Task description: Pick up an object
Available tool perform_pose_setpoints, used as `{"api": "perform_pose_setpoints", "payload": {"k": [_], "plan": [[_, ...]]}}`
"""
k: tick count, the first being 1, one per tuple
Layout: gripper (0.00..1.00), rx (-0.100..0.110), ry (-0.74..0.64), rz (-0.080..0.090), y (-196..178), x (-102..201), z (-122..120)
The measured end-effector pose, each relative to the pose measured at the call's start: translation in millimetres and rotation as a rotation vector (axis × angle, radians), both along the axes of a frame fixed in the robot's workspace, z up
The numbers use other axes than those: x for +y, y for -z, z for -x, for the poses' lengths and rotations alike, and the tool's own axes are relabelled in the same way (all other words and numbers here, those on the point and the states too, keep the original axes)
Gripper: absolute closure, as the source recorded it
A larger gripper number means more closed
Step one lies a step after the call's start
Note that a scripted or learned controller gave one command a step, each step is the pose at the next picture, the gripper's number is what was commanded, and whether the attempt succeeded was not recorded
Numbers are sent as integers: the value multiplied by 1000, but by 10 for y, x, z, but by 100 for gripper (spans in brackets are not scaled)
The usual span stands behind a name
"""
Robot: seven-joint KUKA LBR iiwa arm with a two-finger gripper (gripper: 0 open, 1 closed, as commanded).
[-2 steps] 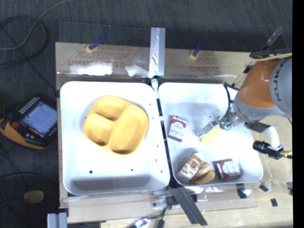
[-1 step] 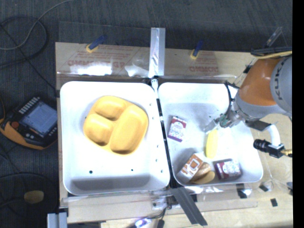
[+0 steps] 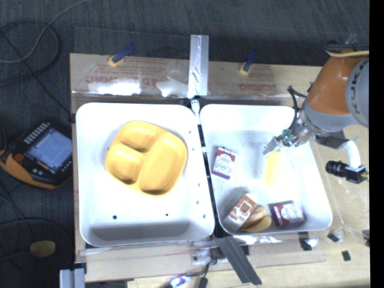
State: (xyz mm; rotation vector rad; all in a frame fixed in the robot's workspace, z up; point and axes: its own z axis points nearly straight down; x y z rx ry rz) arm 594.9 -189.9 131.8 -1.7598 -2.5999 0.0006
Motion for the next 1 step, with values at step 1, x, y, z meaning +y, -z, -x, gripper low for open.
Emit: {"api": "perform_pose_setpoints", "payload": {"k": [1], "plan": [[100,0,86,4,-536,572,-738]]}}
